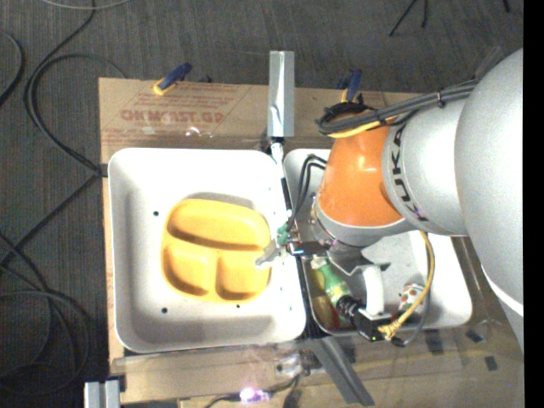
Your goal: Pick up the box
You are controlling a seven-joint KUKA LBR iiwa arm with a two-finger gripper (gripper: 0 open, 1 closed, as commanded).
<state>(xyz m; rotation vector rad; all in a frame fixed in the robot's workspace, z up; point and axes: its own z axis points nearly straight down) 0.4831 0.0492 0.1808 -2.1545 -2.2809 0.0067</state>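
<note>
A yellow tray with three compartments (214, 247) lies flat in the middle of the left bin (136, 185). My gripper (274, 250) hangs low over the wall between the two bins, its tip at the yellow tray's right edge. Nothing can be seen held in it. The orange band and grey wrist cover most of the right bin (446, 300). Just below the gripper, in the right bin's front left corner, lies a green and yellow item (327, 284) with a dark red end, partly hidden. I cannot make out a plain box among what shows.
A small white and red object (410, 294) rests near the right bin's front right. A metal post (280, 92) stands behind the bins on the cardboard-covered bench, with blue clamps (172, 76) at the back edge. Cables lie on the floor at left.
</note>
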